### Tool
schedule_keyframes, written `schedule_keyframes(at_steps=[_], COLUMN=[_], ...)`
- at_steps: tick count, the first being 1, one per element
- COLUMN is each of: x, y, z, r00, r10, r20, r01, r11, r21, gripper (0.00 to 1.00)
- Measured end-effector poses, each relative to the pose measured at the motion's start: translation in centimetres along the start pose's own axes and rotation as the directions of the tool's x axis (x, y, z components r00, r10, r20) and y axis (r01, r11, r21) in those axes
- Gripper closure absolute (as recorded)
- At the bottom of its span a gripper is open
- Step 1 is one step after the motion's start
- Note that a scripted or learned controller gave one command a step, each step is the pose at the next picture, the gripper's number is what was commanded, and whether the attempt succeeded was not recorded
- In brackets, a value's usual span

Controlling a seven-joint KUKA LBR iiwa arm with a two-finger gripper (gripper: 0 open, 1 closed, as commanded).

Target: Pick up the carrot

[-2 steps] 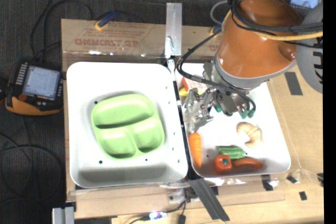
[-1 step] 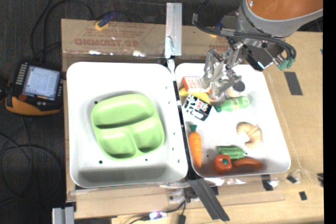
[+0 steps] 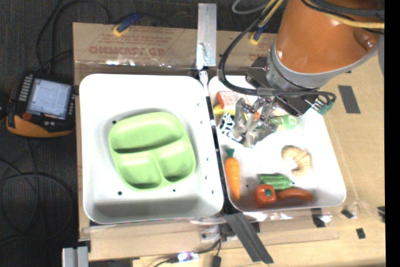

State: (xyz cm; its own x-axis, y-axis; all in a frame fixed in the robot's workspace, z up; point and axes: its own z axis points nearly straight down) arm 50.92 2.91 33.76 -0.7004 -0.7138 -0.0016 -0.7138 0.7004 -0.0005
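The carrot point(image 3: 232, 176) lies in the right bin point(image 3: 334, 166), against that bin's left wall, long axis running near-to-far in the camera view. Its green stem end points away from the camera; its orange tip points toward the near rim. The tool point(image 3: 253, 128) hangs above the bin's far half, beyond the carrot and apart from it; whether it is released or clenched cannot be told. A green tray point(image 3: 152, 150) sits in the left bin point(image 3: 94, 134).
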Motion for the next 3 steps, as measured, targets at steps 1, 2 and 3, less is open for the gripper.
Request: schedule_keyframes(at_steps=[1, 2, 3], x=[8.2, 4.8, 1.2], y=[-5.3, -1.1, -4.9], z=[6.7, 12.1, 0.1], r00=[0.987, 0.989, 0.885], r10=[-0.161, -0.150, -0.466], r20=[-0.002, 0.000, 0.004], r01=[0.161, 0.150, 0.466], r11=[0.987, 0.989, 0.885], r21=[-0.001, -0.003, 0.000], gripper=[1.00, 1.00, 1.00])
